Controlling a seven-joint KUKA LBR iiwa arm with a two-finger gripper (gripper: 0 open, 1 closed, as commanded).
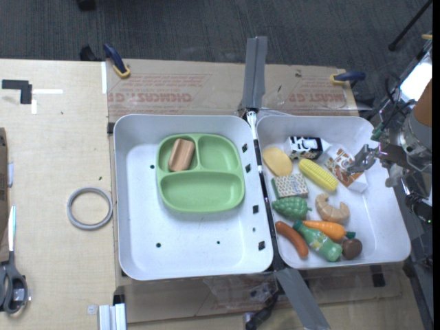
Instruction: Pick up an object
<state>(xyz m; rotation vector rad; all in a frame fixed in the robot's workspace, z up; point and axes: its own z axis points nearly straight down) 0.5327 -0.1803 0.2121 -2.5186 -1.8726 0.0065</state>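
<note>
The right bin [385,212] holds a heap of toy food. In it lie a yellow lemon-like piece [278,161], a black-and-white block [305,146], a corn cob [317,174], a red-and-white carton [342,166], a croissant [332,209], a carrot [323,227] and a red sausage [291,238]. My gripper [363,159] reaches in from the right edge and hangs low at the carton's right side, very close to it. Whether it touches the carton cannot be made out.
The left bin [137,212] bears a green divided plate [201,191] with a tan bread roll [181,154] in its top-left compartment. On the bench to the left lie a tape ring [89,207] and scissors [12,284]. A metal divider [254,74] runs between the bins.
</note>
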